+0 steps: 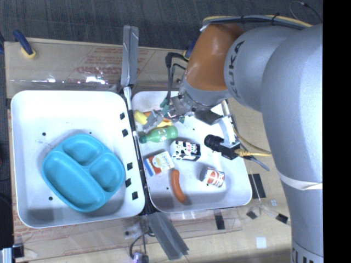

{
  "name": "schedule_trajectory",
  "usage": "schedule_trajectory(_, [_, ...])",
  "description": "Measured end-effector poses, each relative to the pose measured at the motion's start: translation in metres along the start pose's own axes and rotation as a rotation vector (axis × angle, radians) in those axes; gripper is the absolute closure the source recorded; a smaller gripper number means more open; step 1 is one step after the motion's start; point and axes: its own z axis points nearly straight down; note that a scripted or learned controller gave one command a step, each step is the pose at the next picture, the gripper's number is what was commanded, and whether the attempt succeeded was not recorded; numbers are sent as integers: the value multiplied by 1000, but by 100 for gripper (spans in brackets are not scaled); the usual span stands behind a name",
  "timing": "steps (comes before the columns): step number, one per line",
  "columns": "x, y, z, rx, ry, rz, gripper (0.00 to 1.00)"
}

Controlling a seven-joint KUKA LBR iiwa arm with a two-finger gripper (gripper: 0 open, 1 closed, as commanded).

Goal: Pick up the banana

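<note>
The banana point(141, 116) lies in the far left corner of the right bin point(239, 186), a small yellow piece against the divider wall. My gripper point(157, 115) hangs right beside it, on its right side, very close or touching. Part of the banana is hidden behind the gripper. Just below both lies a green bottle point(159, 134) on its side. The big grey arm with its orange band point(211, 59) covers the far right part of this bin.
In the right bin are also a black-and-white carton point(186, 149), a red-and-white packet point(160, 161), a sausage point(177, 185) and a small can point(214, 177). The left bin point(33, 108) holds a blue divided plate point(82, 171).
</note>
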Motion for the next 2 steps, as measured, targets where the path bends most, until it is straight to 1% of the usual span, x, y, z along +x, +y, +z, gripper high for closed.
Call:
schedule_trajectory(1, [6,8,-1,-3,-1,1,0])
schedule_trajectory(2, [-2,34,-1,-2,0,-24,0])
